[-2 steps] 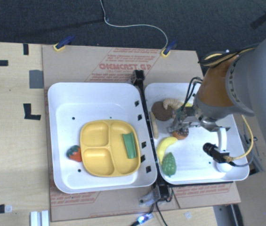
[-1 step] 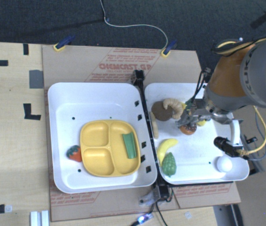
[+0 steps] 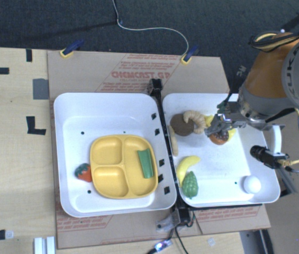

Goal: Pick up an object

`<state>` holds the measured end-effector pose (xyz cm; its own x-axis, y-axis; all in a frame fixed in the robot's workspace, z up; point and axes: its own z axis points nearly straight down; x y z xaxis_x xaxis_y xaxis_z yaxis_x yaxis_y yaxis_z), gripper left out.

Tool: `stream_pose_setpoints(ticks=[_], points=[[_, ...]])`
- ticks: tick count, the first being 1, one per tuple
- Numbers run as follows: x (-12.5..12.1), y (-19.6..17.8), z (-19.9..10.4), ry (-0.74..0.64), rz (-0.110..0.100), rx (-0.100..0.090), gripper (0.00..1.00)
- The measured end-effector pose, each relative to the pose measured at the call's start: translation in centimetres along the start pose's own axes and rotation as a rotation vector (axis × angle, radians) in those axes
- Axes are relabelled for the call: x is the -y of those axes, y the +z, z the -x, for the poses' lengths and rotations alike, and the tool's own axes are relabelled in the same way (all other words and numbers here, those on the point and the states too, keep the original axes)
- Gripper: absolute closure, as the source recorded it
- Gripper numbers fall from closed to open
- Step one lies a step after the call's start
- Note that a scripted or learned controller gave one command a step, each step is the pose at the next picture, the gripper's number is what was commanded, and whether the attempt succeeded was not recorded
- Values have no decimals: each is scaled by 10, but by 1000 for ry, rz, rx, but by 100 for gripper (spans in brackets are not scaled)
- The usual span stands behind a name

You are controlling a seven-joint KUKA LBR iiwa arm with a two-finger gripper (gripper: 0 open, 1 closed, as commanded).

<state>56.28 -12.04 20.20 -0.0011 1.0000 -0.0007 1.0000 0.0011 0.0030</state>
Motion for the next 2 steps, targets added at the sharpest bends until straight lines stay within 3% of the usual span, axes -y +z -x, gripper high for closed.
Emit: stream_pose_setpoints(ticks=[1, 2], points=[[0, -23, -1, 0, -3, -1, 100], [-1, -26, -50, -5, -5, -2, 100]])
